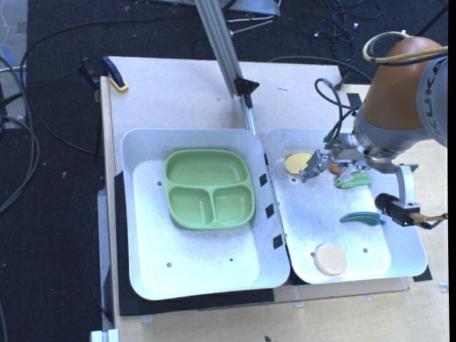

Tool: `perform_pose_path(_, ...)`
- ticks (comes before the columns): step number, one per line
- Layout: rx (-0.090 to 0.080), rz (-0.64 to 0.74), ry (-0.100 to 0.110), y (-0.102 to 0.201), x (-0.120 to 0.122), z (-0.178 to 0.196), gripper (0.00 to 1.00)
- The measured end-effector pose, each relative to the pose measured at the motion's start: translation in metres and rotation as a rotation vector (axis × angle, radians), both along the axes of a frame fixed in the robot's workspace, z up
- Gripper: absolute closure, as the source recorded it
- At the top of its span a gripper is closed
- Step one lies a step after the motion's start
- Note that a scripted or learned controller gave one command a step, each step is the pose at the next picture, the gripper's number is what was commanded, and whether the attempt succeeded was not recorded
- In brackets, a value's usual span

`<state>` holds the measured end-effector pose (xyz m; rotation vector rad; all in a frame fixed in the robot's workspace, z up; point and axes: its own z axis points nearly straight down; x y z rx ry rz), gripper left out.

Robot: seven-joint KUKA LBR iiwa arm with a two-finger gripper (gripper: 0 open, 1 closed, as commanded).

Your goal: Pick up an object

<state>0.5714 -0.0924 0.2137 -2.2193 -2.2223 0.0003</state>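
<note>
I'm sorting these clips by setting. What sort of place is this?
Probably a robotics lab rather than a kitchen: a wooden bench bears two shallow white bins, loose black cables trail over dark carpet, and a metal camera pole stands behind.

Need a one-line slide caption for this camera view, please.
KUKA arm's gripper hovers over the right bin, near a yellow disc; a green divided plate sits in the left bin.

arm [406,84]: cut off at right edge | orange object [335,168]: mostly hidden under wrist, perhaps round
</note>
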Motion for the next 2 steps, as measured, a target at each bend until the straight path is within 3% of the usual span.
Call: perform_pose_path(2, 0.000, -0.003, 0.004, -0.004, -0.004, -0.107, 0.00)
